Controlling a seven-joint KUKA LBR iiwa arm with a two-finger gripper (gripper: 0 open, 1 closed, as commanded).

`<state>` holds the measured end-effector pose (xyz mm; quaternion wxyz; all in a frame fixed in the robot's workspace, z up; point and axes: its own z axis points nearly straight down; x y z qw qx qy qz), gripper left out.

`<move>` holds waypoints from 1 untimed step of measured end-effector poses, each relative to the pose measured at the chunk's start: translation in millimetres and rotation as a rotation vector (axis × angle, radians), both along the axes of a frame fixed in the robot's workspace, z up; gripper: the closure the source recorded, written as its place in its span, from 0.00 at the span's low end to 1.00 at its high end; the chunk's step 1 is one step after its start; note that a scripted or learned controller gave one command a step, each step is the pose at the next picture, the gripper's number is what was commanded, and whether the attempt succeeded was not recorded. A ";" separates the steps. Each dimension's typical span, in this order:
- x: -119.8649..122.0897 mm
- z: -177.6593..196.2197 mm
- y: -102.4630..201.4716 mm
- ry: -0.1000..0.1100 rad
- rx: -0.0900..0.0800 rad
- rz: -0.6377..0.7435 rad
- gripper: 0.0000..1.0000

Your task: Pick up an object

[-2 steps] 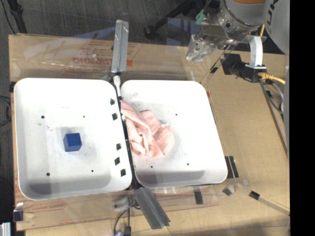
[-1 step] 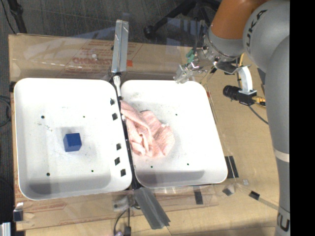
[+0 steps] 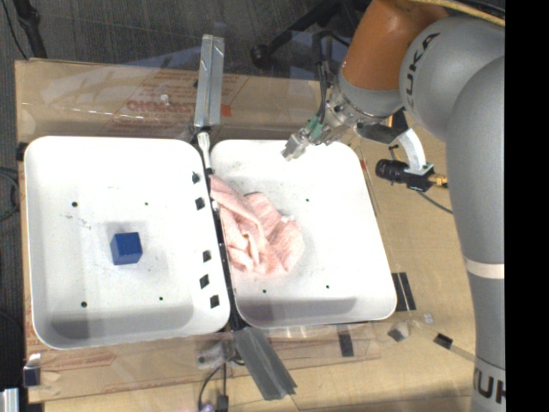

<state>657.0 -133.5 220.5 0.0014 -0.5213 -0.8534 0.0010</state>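
Fingers: pale tips of the gripper [image 3: 294, 149] hang over the far rim of the right bin; too small and blurred to tell if parted or closed; nothing visible between them.
Left bin [image 3: 51, 166]: shallow white tray, rounded corners, smooth glossy floor with a few small dark dots and faint scuffs.
Blue cube [image 3: 126, 247]: small, hard-edged, matte, sits alone left of centre on the left bin floor; open floor on all sides, well apart from every wall.
Divider: the two bins touch along their inner rims; a row of small dark clips runs down that seam.
Grey bar [image 3: 209, 80]: flat metal strip, lying on the bench beyond the seam, pointing away from the bins.
Right bin [image 3: 360, 230]: same white tray shape; right half of floor bare.
Pink cloth [image 3: 256, 230]: soft, crumpled, folded in ridges, lying in the right bin's left half, its edge against the inner wall near the seam; near the gripper but below and apart from it.
Arm [image 3: 463, 84]: grey rounded casing with orange band, enters from the right, above the right bin's far corner.
Bench [image 3: 111, 97]: brown cardboard-like surface under a clear sheet.
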 end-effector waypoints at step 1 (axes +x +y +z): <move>-0.5 -15.1 12.7 0.001 0.000 -0.235 1.00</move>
